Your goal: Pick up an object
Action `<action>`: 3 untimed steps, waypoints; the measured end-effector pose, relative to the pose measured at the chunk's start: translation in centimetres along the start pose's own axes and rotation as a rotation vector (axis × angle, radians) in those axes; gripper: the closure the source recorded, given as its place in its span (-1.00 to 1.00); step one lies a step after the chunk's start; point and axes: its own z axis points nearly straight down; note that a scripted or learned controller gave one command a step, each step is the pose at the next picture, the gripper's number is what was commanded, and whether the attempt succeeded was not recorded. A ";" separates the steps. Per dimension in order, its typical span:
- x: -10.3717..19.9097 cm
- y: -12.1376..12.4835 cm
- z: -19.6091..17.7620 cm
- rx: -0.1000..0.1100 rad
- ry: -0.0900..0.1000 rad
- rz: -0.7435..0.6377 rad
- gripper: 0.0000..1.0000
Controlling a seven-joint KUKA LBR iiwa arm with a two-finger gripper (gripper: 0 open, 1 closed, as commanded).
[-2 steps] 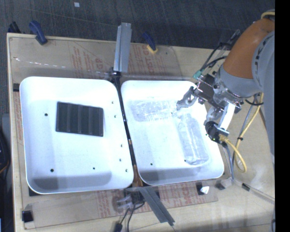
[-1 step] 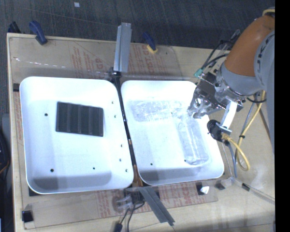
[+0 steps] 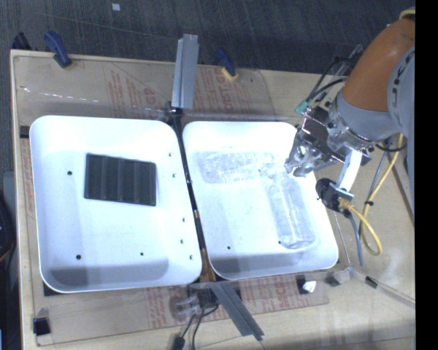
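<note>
Two clear plastic bottles lie in the right bin. One bottle lies crosswise near the bin's far side. The other bottle lies lengthwise along the right wall. My gripper hangs over the bin's upper right corner, just above the neck end of the lengthwise bottle and beside the cap end of the crosswise one. Nothing shows between its fingers. A dark ribbed rectangular pad lies flat in the left bin.
A grey metal bar stands upright behind the seam between the bins. Blue clamps hold the board's far edge. Cables and a yellow hose hang from the wrist to the right of the right bin.
</note>
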 end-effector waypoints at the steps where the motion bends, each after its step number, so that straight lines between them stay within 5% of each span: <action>1: 0.1 0.0 -0.9 0.002 -0.001 -0.010 1.00; 2: -1.4 -0.1 1.4 -0.008 0.002 -0.159 1.00; 3: -1.3 -0.1 0.5 -0.005 0.002 -0.164 1.00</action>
